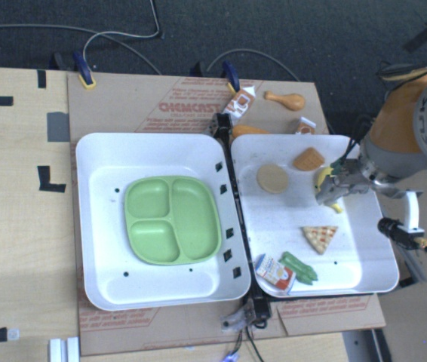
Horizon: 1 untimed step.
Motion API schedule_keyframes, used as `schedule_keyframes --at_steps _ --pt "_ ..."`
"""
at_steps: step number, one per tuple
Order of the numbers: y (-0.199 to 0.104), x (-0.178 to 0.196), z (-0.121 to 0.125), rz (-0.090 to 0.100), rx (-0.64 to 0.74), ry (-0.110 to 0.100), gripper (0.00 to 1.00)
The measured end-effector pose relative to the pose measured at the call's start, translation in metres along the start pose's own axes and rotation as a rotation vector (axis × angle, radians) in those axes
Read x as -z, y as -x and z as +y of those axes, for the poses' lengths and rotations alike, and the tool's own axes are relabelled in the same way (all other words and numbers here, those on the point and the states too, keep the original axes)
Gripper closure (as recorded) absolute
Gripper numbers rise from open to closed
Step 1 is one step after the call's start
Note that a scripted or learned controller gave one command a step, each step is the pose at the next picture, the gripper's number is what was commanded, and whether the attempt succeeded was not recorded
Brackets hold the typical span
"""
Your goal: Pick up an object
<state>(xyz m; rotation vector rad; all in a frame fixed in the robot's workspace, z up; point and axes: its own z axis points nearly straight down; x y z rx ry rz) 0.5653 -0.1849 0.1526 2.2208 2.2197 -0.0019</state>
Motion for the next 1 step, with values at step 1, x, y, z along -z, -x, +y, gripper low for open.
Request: schedule_keyframes --at_steps 1 --pt "-0.0006 -0.0006 -0.0002 0.001 0.001 -0.002 0.00"
